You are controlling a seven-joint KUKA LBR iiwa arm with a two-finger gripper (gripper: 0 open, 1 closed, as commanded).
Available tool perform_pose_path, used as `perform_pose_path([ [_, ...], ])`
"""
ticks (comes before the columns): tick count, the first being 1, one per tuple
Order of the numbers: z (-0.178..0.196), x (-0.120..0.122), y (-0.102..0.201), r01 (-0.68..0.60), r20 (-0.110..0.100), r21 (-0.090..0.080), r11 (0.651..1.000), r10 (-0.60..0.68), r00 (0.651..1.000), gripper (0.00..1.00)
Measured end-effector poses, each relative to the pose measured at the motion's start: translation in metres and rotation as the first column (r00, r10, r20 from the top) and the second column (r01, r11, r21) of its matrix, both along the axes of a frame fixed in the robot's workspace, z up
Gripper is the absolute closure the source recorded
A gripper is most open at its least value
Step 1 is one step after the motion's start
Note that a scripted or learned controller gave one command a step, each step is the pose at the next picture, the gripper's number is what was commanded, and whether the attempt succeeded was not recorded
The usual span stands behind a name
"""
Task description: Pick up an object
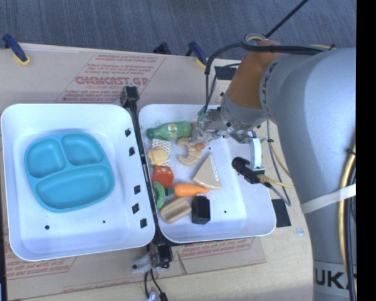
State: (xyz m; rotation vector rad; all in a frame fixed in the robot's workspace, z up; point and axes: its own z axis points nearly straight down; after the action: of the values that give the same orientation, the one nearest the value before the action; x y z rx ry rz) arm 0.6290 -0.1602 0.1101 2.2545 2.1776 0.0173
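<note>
End effector (203,132) is positioned low in the right white bin (257,215), beside a green plastic bottle (170,130) and a pale croissant-shaped toy (189,158). Its grip state cannot be told. A blue compartment plate (69,170) is seen in the left white bin (12,231).

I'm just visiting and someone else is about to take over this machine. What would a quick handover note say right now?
Gripper: low in the right bin, at the upper end of the toy food pile, beside the green bottle. I cannot tell if its fingers are open or shut, or if they hold anything.
Things: sandwich wedge, carrot, tomato, black block all lie in the right bin. Blue divided plate sits in the left bin.
Done: no object visibly lifted.
Left: grasp one item and raise it.
</note>
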Motion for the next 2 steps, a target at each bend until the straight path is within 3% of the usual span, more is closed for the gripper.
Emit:
perform_pose_path([
  [1, 0.1388, -0.0515, 0.0163, 0.114, -0.013, -0.003, 0.993, -0.114, 0.993, 1.0],
  [2, 0.1373, -0.0522, 0.0165, 0.114, -0.016, -0.002, 0.993, -0.114, 0.993, 0.0],
])
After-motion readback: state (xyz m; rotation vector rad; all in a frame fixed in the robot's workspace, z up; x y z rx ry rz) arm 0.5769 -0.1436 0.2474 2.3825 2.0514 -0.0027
